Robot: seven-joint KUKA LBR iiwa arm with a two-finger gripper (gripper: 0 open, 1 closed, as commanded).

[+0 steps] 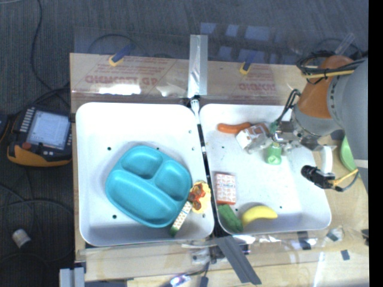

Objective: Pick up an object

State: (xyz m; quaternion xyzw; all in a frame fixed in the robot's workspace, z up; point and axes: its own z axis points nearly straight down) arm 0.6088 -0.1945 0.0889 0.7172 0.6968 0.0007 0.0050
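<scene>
Grey arm reaching in from the right, orange band above wrist, tool (pixel 270 141) lowered.

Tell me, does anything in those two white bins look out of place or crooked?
Yes. In the left bin, the blue divided plastic tray lies askew, and a yellow and orange toy is wedged against the divider between the bins. In the right bin, the yellow banana and the other small things lie scattered, which looks ordinary.

From my screen the tool (pixel 270 141) is too small and cluttered for me to read its fingers, the arm (pixel 353 100) is cut off at the right edge, and the teal tray (pixel 149 184) hides part of a striped item (pixel 182 215).
</scene>
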